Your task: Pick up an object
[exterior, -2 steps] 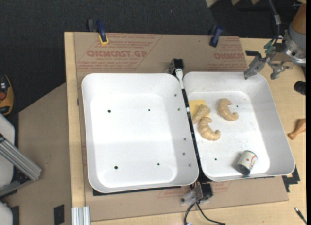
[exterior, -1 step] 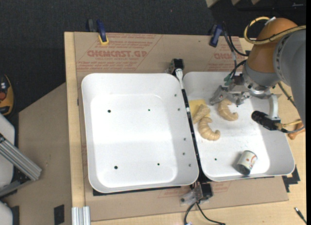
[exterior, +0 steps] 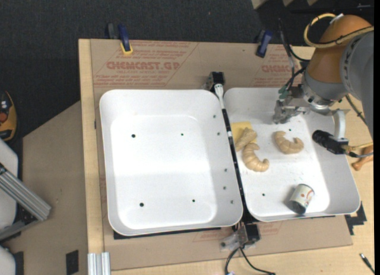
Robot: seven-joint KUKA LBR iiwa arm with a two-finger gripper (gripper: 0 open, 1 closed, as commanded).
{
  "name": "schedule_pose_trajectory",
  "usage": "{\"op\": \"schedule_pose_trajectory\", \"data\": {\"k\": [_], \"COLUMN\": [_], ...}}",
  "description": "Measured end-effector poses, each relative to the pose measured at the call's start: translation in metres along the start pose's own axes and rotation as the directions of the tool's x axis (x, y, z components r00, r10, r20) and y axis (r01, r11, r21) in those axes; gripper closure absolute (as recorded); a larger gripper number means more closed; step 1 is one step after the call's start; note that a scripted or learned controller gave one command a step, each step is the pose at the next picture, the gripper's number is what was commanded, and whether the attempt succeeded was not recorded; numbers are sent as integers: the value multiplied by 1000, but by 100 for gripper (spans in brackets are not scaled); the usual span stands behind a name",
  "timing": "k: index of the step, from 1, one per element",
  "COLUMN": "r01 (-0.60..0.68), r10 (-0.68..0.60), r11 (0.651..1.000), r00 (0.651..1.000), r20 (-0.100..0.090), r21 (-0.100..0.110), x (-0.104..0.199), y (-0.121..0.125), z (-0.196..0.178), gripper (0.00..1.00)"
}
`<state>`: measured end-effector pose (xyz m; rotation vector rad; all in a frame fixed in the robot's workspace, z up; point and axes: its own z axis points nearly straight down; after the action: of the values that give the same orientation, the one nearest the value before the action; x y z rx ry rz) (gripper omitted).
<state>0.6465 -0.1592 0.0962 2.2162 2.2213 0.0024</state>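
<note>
On the brown cardboard-covered worktop (exterior: 178,60), the right shallow white plastic bin (exterior: 332,185) is the landmark. Over its far edge hangs the grey tool (exterior: 285,112). Inside it lie a tan croissant-shaped toy (exterior: 288,143), a second curled tan pastry (exterior: 254,160) beside a yellow block (exterior: 239,129), and a small silver can (exterior: 300,198) near its front.

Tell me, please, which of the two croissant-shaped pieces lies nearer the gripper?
The croissant on the right, lying just below the gripper; the other croissant sits further left, by the yellow block.
</note>
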Motion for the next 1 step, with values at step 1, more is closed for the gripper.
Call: {"op": "schedule_pose_trajectory", "data": {"k": [1], "r01": [1], "r10": [-1], "r11": [1000], "r00": [1000], "r20": [2], "r21": [-12], "x": [13], "y": [24], "z": [-128], "gripper": [100]}}
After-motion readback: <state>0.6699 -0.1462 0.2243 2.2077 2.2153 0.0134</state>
